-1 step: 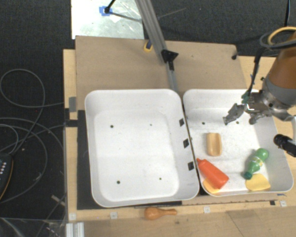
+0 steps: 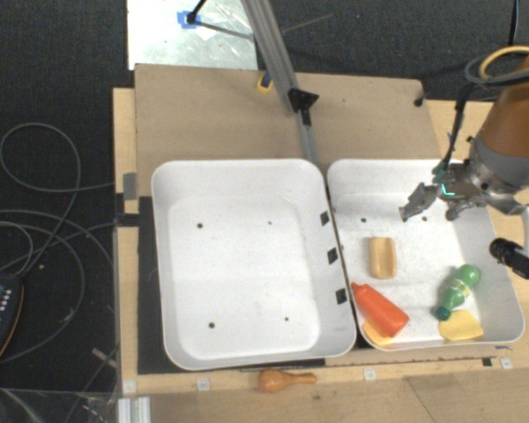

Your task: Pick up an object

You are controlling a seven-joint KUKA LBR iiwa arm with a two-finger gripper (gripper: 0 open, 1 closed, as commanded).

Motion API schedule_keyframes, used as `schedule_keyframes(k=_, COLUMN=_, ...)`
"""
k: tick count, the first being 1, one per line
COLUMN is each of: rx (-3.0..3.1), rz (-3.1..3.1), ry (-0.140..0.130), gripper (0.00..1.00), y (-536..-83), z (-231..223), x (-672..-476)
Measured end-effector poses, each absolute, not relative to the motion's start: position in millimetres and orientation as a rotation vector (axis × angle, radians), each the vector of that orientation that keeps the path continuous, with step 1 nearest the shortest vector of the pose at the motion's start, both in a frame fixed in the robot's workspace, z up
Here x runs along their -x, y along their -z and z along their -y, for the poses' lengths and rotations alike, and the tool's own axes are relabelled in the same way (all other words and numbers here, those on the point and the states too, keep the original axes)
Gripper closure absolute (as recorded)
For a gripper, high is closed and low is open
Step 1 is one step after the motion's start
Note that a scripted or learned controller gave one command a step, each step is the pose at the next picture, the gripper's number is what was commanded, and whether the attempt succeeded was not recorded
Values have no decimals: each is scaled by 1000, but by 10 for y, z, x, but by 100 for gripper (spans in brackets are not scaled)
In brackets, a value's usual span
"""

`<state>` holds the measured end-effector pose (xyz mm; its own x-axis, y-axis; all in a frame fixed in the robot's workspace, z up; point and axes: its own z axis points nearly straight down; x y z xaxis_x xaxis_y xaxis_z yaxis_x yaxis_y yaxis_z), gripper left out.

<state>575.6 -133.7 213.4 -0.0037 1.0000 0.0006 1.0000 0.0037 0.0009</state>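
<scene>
Brown bench (image 2: 212, 113) on dark carpet, bearing two white bins side by side: left bin (image 2: 172, 183), right bin (image 2: 353, 179). In the right bin: bread roll (image 2: 383, 257) near centre, orange carrot (image 2: 381, 310) at 7 o'clock, green bottle (image 2: 457, 291) at 4 o'clock, yellow piece (image 2: 461, 327) just below it. Gripper (image 2: 434, 203) at 1 o'clock over the right bin, fingers spread, pinching nothing. Wooden pear-shaped toy (image 2: 285, 379) on the bench at 6 o'clock, outside both bins.

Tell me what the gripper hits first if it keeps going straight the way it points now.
The gripper points down and to the view's left, so it would probably meet the bare floor of the right bin, short of the tan bread roll. Its height is unclear.
</scene>
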Motion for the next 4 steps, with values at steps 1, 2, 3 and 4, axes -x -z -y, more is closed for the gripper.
schedule_keyframes(k=1, rx=-2223, rz=-2225, ry=3, gripper=0, y=-1682, z=1305, x=-5682)
schedule_keyframes(k=2, rx=-2223, rz=-2224, ry=3, gripper=0, y=-1216, z=1391, x=-5670)
schedule_keyframes(k=3, rx=-2220, rz=-2220, ry=-6, gripper=0, y=-927, z=1391, x=-5692)
schedule_keyframes(k=4, rx=-2215, rz=-2217, ry=-11, gripper=100, y=-1058, z=1393, x=-5712)
